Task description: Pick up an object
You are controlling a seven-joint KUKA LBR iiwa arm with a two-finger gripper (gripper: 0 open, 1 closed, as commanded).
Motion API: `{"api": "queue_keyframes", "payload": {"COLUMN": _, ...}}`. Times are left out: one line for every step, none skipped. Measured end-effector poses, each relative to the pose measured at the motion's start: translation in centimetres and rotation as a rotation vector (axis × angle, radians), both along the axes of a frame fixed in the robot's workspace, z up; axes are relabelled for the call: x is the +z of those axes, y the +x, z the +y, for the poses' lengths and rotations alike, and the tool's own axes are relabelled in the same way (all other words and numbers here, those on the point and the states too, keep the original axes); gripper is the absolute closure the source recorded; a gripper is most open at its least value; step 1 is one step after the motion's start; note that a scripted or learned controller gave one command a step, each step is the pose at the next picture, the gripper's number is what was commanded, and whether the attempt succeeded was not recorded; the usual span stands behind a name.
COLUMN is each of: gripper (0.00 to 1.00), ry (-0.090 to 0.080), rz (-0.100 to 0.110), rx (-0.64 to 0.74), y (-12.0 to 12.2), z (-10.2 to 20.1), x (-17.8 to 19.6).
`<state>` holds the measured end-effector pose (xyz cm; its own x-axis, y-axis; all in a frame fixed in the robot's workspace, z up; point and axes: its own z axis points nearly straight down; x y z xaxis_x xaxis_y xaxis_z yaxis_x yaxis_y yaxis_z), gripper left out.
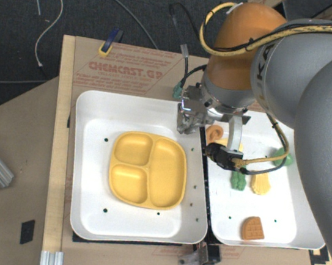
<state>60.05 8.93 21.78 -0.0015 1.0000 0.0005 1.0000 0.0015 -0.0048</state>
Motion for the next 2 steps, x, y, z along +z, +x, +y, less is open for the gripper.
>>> {"api": "queue_keyframes", "payload": {"gripper": 1.00, "ry": 0.001, "rz": -0.008, "rx": -0.001, "y": 1.09, "z": 0.24, "x": 1.79}}
{"api": "queue_keyframes", "payload": {"gripper": 0.00, "ry": 0.000, "rz": -0.005, "rx": -0.001, "y": 1.03, "z": 0.22, "x": 1.70}}
